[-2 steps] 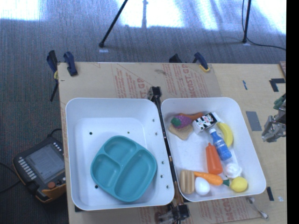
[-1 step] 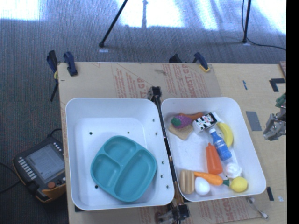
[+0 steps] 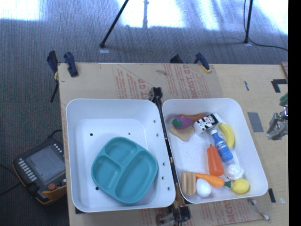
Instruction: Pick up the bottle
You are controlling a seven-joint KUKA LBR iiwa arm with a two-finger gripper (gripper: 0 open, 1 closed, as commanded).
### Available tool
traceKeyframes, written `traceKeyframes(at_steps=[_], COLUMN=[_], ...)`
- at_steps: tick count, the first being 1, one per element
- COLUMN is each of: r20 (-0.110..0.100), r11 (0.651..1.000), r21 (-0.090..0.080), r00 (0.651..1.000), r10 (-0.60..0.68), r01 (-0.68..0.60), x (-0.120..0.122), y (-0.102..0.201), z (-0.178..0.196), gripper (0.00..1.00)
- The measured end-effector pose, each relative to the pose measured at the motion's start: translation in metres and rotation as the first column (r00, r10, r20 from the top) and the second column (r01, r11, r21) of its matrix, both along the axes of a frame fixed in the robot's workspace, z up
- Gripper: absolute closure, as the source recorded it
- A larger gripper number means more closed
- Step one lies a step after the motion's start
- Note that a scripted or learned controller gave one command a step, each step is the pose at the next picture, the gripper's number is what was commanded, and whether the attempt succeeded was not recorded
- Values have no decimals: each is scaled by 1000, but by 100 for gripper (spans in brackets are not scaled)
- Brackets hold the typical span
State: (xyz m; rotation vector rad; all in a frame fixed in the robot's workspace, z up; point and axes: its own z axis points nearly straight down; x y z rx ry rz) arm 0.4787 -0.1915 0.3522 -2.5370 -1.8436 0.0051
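Two white bins [image 3: 75,126] on the tabletop [image 3: 188,79]; one teal tray [image 3: 124,169]. One blue-labelled bottle [image 3: 221,146] lies flat. Claw [image 3: 277,126] state: cannot tell.

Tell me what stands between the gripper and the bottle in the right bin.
Nothing visible blocks a descent from above. The gripper sits outside the right bin, past its right wall. The blue bottle lies flat, with a banana and an orange bottle crowding its sides and a milk carton at its top end.

A lab: clamped cardboard bench [image 3: 141,79], tripod legs [image 3: 115,20], teach pendant [image 3: 42,171].
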Motion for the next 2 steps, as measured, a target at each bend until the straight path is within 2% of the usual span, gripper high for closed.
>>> traceKeyframes(at_steps=[2], r20=[-3], r11=[1000], r21=[1], r00=[1000], r10=[19], r01=[-19], x=[2], y=[1], z=[19], gripper=[100])
